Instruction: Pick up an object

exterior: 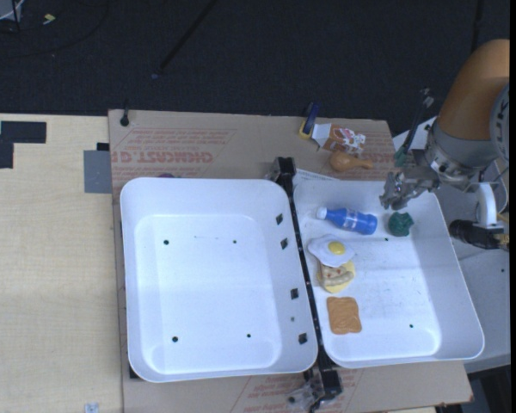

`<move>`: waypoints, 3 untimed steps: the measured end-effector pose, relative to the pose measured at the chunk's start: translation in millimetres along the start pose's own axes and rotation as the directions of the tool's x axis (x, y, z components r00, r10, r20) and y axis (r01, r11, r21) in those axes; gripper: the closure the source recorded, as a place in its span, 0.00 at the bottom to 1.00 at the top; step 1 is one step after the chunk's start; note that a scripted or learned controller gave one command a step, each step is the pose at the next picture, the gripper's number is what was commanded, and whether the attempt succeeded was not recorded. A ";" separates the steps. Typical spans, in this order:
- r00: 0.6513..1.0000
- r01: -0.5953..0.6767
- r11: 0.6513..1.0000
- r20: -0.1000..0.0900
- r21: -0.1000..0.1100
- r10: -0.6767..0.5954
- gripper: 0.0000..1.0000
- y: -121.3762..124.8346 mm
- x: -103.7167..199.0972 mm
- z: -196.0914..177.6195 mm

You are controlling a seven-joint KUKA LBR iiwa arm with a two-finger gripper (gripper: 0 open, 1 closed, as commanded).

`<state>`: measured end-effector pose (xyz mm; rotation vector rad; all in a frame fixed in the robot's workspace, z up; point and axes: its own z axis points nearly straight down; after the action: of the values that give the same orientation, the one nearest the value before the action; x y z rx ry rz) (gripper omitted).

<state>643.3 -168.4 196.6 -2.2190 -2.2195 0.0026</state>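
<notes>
Lying just below and right of the jaws, the green lump [401, 224] looks like our nearest pick. We hang the gripper [396, 193] over the right bin's [451, 304] far corner; whether the jaws are spread we cannot tell. The bottle [348, 220] lies below-left of them, the egg [332, 249] and cracker [344, 315] farther down.

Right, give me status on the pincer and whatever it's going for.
Pincer over right bin's far edge, nothing seen in it. Green object just below, blue bottle beside. Fried egg toy and toast lie nearer.
</notes>
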 end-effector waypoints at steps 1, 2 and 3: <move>1.000 0.000 1.000 0.001 0.001 0.000 1.00 0.3 -5.7 26.0; 1.000 -0.003 1.000 0.001 0.003 0.003 1.00 -42.9 -46.6 74.3; 1.000 -0.006 1.000 -0.002 0.001 0.006 1.00 -171.1 -45.1 109.7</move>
<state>471.9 -213.4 87.5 -2.2240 -2.2112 0.0010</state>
